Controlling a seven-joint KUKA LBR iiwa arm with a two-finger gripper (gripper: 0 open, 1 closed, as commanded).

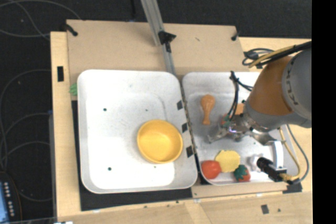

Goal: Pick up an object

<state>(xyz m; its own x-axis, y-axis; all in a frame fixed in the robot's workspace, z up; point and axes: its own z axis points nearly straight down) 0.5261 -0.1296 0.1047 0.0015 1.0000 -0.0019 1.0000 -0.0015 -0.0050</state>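
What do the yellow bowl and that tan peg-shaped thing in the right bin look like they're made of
Yellow bowl: probably plastic, with an even colour, a smooth surface and a soft sheen. Tan peg-shaped piece: looks like matte wood, judging by its warm tan tone, though it could be plastic; it is too small to tell.

The arm hid much of the right bin; the end effector was too blurred to read its fingers.
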